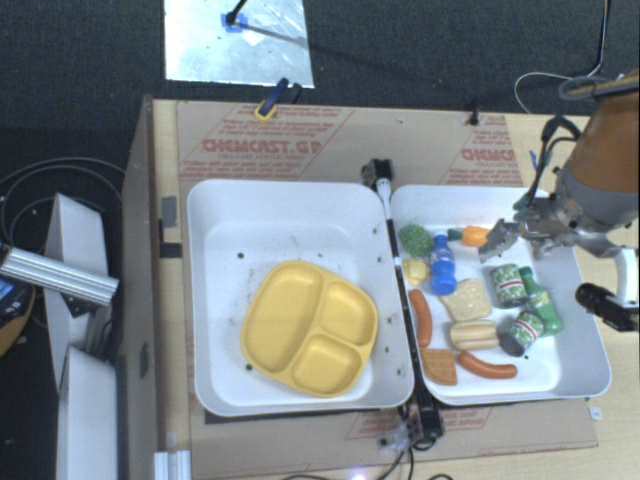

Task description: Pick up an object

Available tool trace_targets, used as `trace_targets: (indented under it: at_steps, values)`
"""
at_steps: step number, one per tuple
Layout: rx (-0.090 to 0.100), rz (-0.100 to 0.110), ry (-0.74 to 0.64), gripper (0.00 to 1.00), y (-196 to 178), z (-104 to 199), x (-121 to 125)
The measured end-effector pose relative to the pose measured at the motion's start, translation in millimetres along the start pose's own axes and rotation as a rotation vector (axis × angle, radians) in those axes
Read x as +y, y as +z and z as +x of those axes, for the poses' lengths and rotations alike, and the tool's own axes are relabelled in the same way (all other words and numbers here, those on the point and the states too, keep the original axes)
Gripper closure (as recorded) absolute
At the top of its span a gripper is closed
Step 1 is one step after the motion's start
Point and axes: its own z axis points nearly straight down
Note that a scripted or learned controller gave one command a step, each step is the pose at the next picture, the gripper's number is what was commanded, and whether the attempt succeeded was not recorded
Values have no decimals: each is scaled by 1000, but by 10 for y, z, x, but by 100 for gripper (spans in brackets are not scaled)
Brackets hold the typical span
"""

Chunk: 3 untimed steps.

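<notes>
The right bin (590, 363) holds several toy foods. Among them are a green broccoli (415, 238), a blue bottle (442, 267), an orange carrot (478, 235), a green-labelled can (508, 284), a green bottle (541, 305), a bread slice (467, 300), a bun (473, 334) and two sausages (487, 367). My gripper (515, 246) hangs over the bin's far right part, just above the green-labelled can and right of the carrot. It is open, with nothing between its fingers.
The left bin (215, 268) holds a yellow divided plate (310, 326). A dark rail (395, 268) separates the two bins. A red sausage (421, 318) and a cracker (438, 366) lie along the right bin's left wall. The arm (605, 158) comes in from the upper right.
</notes>
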Motion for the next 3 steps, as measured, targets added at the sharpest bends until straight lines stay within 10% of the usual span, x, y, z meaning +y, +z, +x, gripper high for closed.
trace_targets:
  at_steps: [1, 2, 3]
  values:
    - [1, 1, 1, 0, 1269, 73, -498]
    - [1, -2, -1, 0, 1273, 206, 797]
    - [0, 1, 2, 0, 1283, 89, 48]
